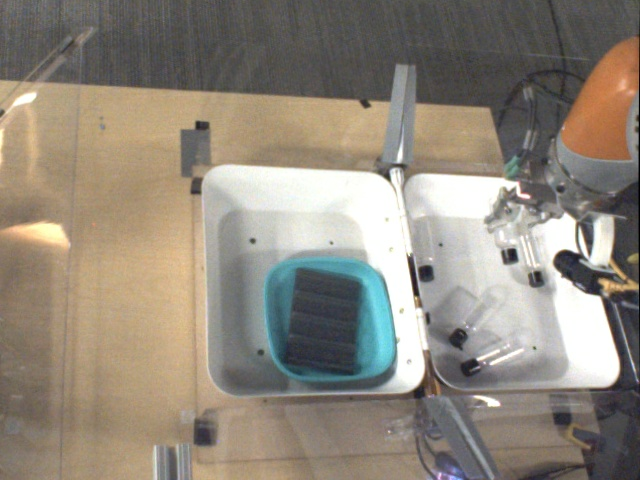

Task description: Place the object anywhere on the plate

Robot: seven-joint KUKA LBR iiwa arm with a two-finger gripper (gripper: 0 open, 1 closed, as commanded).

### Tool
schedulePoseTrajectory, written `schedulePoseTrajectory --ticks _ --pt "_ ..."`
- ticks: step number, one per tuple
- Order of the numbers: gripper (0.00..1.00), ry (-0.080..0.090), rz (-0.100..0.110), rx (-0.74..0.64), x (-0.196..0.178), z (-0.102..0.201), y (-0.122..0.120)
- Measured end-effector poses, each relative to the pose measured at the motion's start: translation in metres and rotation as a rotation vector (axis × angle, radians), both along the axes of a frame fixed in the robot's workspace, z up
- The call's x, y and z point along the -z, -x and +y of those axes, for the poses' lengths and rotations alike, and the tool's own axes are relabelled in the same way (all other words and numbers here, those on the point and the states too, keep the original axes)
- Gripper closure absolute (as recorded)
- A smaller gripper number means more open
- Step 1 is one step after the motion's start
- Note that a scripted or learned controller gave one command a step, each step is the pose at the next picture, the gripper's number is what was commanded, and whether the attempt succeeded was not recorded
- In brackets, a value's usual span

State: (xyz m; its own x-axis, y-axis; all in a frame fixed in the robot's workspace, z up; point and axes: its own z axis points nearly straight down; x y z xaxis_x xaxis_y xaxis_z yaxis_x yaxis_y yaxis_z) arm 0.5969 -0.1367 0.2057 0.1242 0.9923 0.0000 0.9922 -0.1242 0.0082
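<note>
Camera view: I'm hovering the end effector [520, 230] over the right bin [590, 368], above clear vials [478, 318] w/ black caps. Can't tell its state or any hold. Plate [380, 313] is sitting in left bin [225, 268], awaiting a vial.

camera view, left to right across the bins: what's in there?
Left bin → teal plate with a dark ridged block on it → right bin with clear vials → gripper over its far right side.
</note>
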Motion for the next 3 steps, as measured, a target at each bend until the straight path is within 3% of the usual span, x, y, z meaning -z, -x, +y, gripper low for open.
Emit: schedulePoseTrajectory --ticks 1,2,3 --pt "1.0 -0.001 0.005 -0.082 0.021 0.067 0.03" --pt "1.0 -0.001 0.001 -0.132 0.02 0.135 0.012" --pt "1.0 -0.001 0.003 -0.223 0.016 0.182 0.101"
